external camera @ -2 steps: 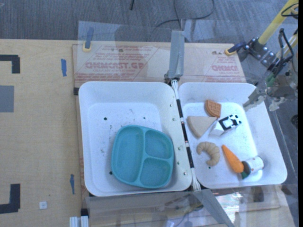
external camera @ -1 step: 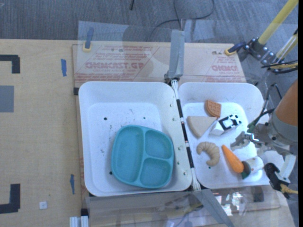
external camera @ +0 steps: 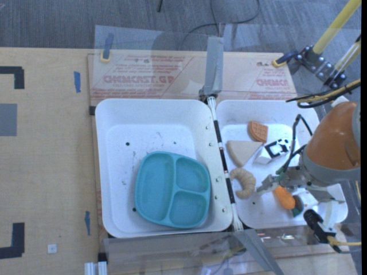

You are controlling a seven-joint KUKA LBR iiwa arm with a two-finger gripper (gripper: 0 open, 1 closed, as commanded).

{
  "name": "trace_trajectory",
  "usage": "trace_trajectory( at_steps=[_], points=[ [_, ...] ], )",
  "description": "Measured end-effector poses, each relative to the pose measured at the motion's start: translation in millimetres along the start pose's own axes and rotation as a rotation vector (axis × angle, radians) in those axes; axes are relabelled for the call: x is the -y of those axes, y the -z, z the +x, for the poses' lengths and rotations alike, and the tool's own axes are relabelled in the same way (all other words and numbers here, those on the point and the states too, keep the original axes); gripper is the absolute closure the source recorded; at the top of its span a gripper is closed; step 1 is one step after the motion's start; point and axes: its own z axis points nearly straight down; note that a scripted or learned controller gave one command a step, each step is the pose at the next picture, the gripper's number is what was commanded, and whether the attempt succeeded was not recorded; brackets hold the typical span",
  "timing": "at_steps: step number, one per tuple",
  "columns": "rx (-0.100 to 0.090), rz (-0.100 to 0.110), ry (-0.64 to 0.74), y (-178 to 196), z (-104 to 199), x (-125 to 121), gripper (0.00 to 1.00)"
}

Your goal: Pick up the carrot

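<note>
Carrot [external camera: 284, 197] lies in right bin [external camera: 261, 213], near its front, green tip toward front-right. Claw [external camera: 274, 183] down just beside carrot's upper-left end, whether clenched or released cannot tell. Step in hand, by my reading: closing in for grasp. Next move calls for centring over carrot body, clear of croissant [external camera: 243, 181] at left.

robotics lab | taped bench [external camera: 46, 153] | white bins [external camera: 114, 119] | loose cables [external camera: 232, 4]
</note>
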Motion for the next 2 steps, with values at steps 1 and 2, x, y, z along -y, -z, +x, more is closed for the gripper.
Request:
trace_trajectory(
  at_steps=[1, 2],
  points=[
    [0.008, -0.008, -0.008, 11, -5, -1, 1.0],
    [0.0, 0.003, 0.234, 96, 61, -72, 1.0]
  ],
)
